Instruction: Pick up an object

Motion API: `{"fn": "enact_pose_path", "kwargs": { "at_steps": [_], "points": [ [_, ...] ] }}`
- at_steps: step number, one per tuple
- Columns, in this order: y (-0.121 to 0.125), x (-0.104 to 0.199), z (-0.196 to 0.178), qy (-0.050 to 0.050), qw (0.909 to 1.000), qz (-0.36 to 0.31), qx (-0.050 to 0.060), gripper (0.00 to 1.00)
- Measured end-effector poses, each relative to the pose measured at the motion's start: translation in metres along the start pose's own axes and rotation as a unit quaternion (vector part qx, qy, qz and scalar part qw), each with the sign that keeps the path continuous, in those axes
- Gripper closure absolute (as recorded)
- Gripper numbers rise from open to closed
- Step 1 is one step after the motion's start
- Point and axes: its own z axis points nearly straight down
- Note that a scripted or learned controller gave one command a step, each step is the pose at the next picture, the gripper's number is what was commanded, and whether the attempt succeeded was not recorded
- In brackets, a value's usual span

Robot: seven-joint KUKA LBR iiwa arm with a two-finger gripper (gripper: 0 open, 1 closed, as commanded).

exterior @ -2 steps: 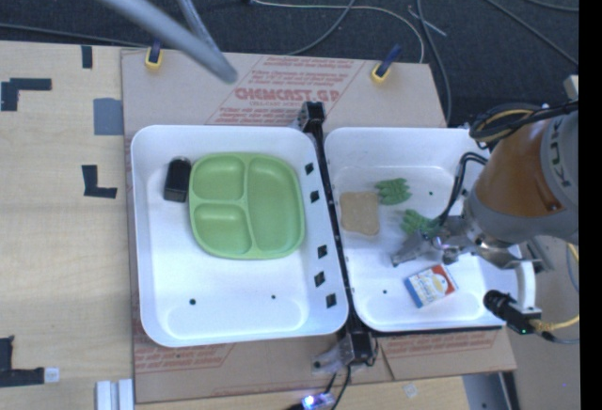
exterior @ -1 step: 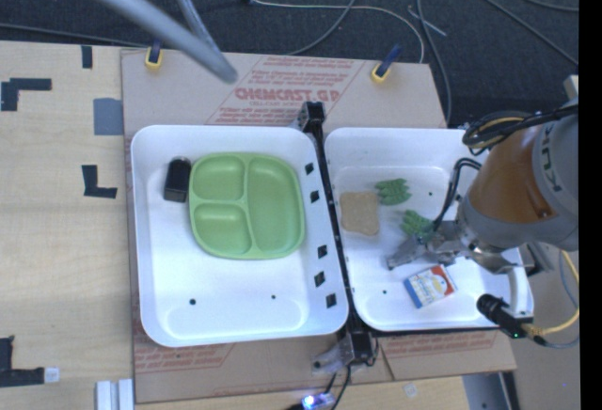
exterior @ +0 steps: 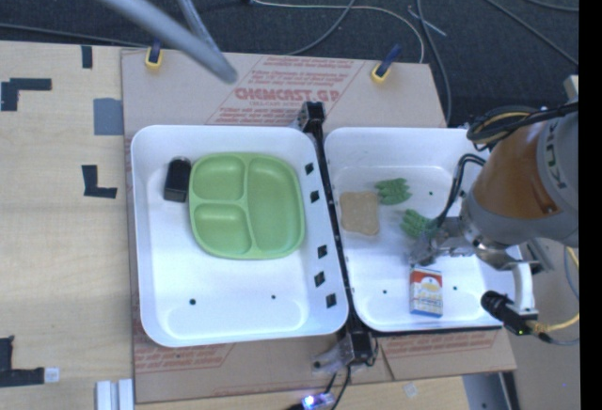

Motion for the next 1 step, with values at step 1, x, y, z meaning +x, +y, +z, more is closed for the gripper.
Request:
{"fn": "enact_pose_path", "kwargs": {
  "at_steps": [1],
  "points": [
    [0.0006,0.0073,-0.0441,0.001,1.0000,0.000,0.000,1.00]
  ]
}}
